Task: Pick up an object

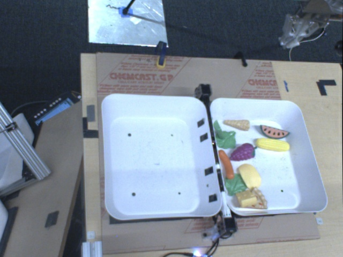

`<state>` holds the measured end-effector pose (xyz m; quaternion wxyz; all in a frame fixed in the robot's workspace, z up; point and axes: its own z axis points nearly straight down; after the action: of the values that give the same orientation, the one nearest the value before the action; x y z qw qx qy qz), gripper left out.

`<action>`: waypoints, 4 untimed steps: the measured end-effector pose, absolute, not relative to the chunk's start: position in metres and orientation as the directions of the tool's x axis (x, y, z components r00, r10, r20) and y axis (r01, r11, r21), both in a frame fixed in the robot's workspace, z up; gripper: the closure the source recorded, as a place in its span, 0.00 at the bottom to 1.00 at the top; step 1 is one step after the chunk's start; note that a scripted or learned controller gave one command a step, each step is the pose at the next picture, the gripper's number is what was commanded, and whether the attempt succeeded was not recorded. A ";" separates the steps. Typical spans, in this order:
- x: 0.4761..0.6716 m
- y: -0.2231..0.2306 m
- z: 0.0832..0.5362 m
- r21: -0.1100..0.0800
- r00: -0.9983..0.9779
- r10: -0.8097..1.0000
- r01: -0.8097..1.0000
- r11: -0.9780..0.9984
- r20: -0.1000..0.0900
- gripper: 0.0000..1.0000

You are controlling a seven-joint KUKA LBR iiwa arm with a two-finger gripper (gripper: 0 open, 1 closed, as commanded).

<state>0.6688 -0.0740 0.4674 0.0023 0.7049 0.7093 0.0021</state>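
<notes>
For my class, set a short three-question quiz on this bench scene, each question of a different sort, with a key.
1. True or false: the toy foods lie in the right bin.
2. Which item lies nearest the right bin's far right side? A) carrot B) watermelon slice C) purple grapes
3. Fill in: the yellow corn cob lies just below the ____ slice in the view.

Key:
1. True; the left bin bears none of them.
2. B
3. watermelon
</notes>
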 end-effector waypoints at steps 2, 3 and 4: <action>0.669 -0.007 0.486 0.004 -0.007 1.000 1.000 0.007 0.001 1.00; 0.669 0.024 0.498 0.004 -0.008 1.000 1.000 0.008 0.001 1.00; 0.668 0.045 0.498 0.003 -0.006 1.000 1.000 0.006 0.001 1.00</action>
<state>0.6685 0.0454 0.4982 0.0007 0.7048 0.7094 0.0016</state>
